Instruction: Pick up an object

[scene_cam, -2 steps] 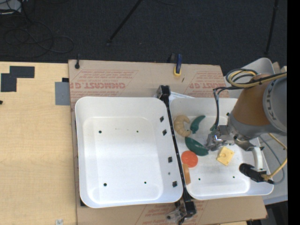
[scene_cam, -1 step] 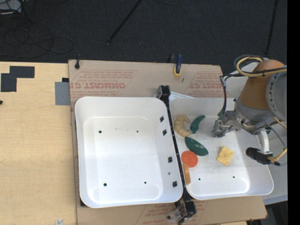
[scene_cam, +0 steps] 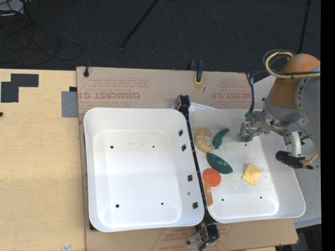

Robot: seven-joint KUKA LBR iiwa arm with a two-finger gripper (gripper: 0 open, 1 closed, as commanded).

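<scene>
The right bin (scene_cam: pixel 285 192) holds several small objects. A beige croissant-shaped piece (scene_cam: pixel 203 139) lies near its left wall, touching a slim green piece (scene_cam: pixel 220 136). Below them sit a dark green oval (scene_cam: pixel 220 164), a red disc (scene_cam: pixel 211 177) and an orange stick (scene_cam: pixel 209 194). A yellow wedge (scene_cam: pixel 252 173) lies alone near the middle. My gripper (scene_cam: pixel 249 132) hangs over the back part of this bin, right of the slim green piece and above the yellow wedge, apart from both. The grey arm with its orange band (scene_cam: pixel 296 72) comes in from the right.
The left bin (scene_cam: pixel 94 140) stands beside the right one, parted by a black clamp strip (scene_cam: pixel 188 150). Both rest on brown cardboard (scene_cam: pixel 131 88) on a pale wooden bench (scene_cam: pixel 36 161). A black part of the arm's wrist (scene_cam: pixel 293 159) overhangs the right bin's right rim.
</scene>
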